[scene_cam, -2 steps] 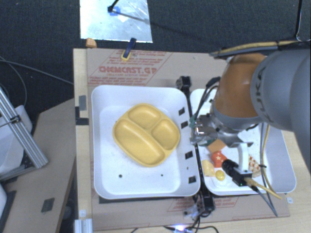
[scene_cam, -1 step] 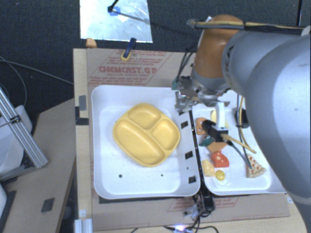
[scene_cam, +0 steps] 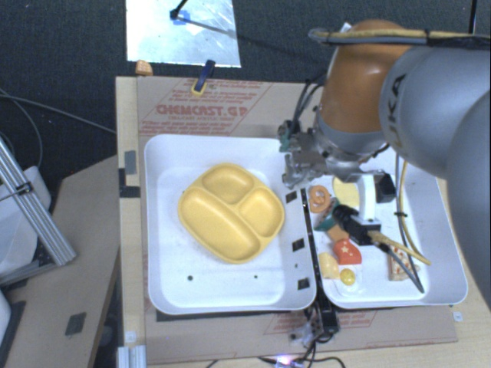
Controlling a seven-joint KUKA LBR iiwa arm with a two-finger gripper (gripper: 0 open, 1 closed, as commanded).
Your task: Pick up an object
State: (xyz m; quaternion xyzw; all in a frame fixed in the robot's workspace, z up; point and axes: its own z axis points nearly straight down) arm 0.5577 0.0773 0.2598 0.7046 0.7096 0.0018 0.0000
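1. Objects that may be picked up are gathered in one white bin (scene_cam: 453, 282), the one on the arm's side of the gripper (scene_cam: 299, 175).
2. The nearest of them, an orange ring-shaped piece (scene_cam: 320, 198), is seen just beside the gripper, a little toward the view's lower edge and toward the arm; it is not held.
3. Whether the gripper is released or clenched cannot be told, as its tip is hidden under the wrist; nothing is seen in its grasp.
4. Farther from the gripper in the same direction, a small green piece (scene_cam: 328, 223) is found, then a red piece (scene_cam: 347, 252), a pale yellow piece (scene_cam: 328, 264) and a small yellow piece (scene_cam: 347, 277), all close together.
5. A brown wedge (scene_cam: 397, 266) is placed well apart from the gripper, near that bin's lower corner on the arm's side.
6. The gripper itself is poised at the divide between the two bins, near their upper rims.
7. On the gripper's other side, away from the arm, a yellow divided plate (scene_cam: 230, 211) is laid in the middle of the second white bin (scene_cam: 165, 282).
8. Both bins are carried on a cardboard sheet (scene_cam: 207, 110) printed with red lettering, which extends beyond the gripper toward the view's top.
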